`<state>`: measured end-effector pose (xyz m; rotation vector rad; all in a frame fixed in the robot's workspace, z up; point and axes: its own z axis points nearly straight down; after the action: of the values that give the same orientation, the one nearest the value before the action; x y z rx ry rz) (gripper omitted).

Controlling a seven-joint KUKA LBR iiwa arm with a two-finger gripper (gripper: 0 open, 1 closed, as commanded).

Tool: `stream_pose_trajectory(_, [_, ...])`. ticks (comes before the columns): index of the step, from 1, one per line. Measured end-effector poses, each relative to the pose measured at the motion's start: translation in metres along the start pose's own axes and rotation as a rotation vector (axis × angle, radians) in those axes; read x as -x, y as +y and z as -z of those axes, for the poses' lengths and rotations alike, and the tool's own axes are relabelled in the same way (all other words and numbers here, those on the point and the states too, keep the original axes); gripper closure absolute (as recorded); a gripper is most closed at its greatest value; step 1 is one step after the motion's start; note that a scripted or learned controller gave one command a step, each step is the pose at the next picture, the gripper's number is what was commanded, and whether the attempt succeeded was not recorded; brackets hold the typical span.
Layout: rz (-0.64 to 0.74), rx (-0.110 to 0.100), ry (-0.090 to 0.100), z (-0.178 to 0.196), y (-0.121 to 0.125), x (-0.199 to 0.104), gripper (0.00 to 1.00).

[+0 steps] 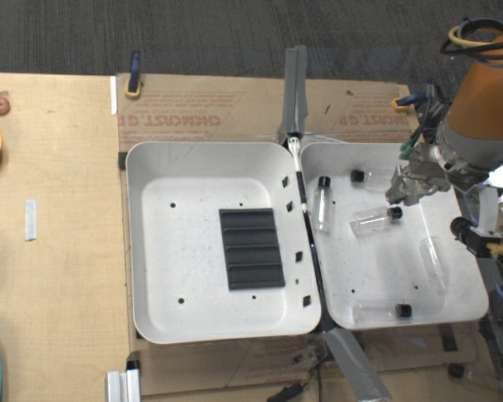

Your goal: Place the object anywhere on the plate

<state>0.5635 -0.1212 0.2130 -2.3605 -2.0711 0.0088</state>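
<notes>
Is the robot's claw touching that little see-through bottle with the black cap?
Cannot tell. In the camera view the gripper hangs right above the clear bottle in the right bin; from this slant, contact or gap isn't plain.

The robot arm [478, 107] comes in from the right side of the picture, near the top. It is big and round, with an orange part up high and a grey part under it. The arm bends down and to the left. At its end sits the wrist, a grey metal block with some wires and a bit of green on it. Below the wrist is the gripper [400, 193], which points down and to the left. It hangs low over the right bin [453, 312], near the back wall. The tip of the gripper is small and dark, and it is too blurry to see how it stands
</notes>
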Motion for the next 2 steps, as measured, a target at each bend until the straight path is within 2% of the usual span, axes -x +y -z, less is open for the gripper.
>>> stream_pose_trajectory(1, [-0.706, -0.002, 0.001, -0.013, -0.027, -0.045, 1.0])
stream_pose_trajectory(2, [-0.204, 0.002, 0.002, 0.024, -0.044, -0.153, 1.0])
